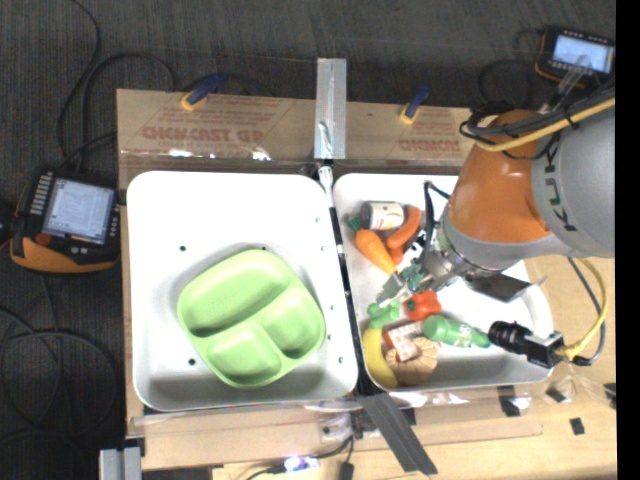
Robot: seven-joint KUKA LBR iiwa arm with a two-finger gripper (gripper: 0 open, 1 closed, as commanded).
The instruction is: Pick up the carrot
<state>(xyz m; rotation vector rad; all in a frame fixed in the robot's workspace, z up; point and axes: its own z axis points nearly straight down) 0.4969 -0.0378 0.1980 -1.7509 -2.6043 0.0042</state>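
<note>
Here, carrot (376, 249) lying diagonally, tip toward lower right.

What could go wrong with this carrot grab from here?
The carrot lies packed among other toy food in the right bin, so the claw may nudge or catch a neighbour such as the red piece. The claw sits lower right of the carrot, so closing here would likely miss it.

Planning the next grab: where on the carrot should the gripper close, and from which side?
Probably across the carrot's thick middle, coming down from above. It lies flat and slanted in the right bin, upper end beside a small jar, lower tip near the gripper, so the middle looks freest.
</note>
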